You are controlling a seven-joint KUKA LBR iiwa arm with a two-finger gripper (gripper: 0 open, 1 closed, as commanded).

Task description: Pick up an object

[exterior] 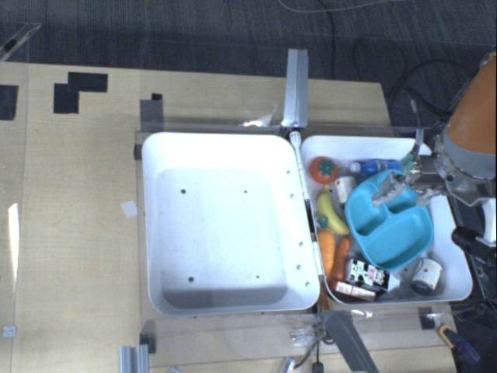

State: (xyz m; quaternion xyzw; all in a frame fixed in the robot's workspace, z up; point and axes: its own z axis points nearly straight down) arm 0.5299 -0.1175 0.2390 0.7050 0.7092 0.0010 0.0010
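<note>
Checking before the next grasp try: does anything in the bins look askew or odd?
The blue tray lies tilted on top of the pile in the right bin, propped over the banana and carrot rather than flat. Nothing looks spilled or damaged.

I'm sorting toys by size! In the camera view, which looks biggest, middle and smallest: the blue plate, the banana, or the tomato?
1. Blue plate, biggest by far.
2. Banana, partly tucked under the plate, so it may be longer than it looks.
3. Tomato, smallest.

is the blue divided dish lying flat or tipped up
Tipped. The blue dish leans at a slant on the clutter in the right bin.
</note>
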